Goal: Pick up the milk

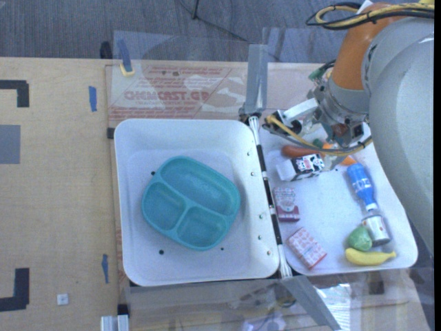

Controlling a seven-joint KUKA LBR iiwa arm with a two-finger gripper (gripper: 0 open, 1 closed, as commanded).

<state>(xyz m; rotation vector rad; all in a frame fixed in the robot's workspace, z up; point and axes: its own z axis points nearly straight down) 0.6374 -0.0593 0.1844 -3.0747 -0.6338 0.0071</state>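
The grey arm with its orange band [386,54] fills the 1 to 3 o'clock part of the view above the light wooden bench [52,185]. Two shallow white bins sit side by side on the bench. The left bin [138,254] holds a teal plastic plate [191,202] with three compartments, lying near its centre. The right bin [331,205] holds the smaller things. The gripper [324,133] hangs over that bin's 12 o'clock end; I cannot tell whether it is open or shut, or whether it has hold of anything. Just beneath it, at the bin's 11 o'clock, lies the small white milk carton with black cow patches [302,166], touching a red-orange sausage-shaped item [298,151]. A blue plastic bottle [361,187] lies toward 3 o'clock. A pink-red printed packet [286,203] sits at 9 o'clock and a pink checked box [306,247] at 7 o'clock. At 5 o'clock a silver can [376,229], a green round fruit [359,238] and a yellow banana [369,256] cluster together.
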